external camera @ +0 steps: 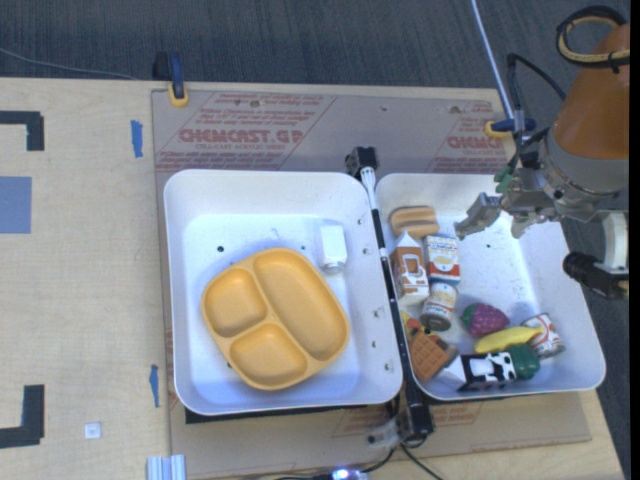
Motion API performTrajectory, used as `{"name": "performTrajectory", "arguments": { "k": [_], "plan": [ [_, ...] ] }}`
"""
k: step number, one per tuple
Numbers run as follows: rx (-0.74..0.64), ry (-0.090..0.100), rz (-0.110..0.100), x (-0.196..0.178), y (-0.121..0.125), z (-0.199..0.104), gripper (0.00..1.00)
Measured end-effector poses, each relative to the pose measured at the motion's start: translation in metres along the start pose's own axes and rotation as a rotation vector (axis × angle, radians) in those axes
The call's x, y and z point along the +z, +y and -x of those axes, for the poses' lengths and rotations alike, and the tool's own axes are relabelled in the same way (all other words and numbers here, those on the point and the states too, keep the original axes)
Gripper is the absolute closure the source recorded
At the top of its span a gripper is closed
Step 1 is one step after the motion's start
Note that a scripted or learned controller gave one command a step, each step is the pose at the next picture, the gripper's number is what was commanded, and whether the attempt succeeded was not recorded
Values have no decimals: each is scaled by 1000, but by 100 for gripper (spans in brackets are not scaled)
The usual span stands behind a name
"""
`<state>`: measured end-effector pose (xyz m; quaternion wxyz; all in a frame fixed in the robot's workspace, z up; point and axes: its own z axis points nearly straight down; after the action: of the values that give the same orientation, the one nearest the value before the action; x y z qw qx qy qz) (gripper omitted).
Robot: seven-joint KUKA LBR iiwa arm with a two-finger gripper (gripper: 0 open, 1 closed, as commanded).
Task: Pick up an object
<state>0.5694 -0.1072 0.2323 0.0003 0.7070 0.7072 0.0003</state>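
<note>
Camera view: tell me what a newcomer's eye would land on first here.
The yellow divided tray comes first, lying big and bright in the left bin with a small white block beside its upper right edge. Next is the heap of toy food along the right bin: a hot dog, small cartons, purple grapes and a waffle. Above that bin's upper right hangs the claw of the grey and orange arm.
</note>
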Motion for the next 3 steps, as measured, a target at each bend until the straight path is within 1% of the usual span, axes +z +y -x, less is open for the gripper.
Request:
{"name": "performTrajectory", "arguments": {
  "k": [1, 2, 3],
  "plan": [
    [1, -1, 2, 118, -16, 0, 0],
    [0, 0, 1, 137, -48, 4, 0],
    [1, -1, 3, 127, -47, 4, 100]
  ]
}}
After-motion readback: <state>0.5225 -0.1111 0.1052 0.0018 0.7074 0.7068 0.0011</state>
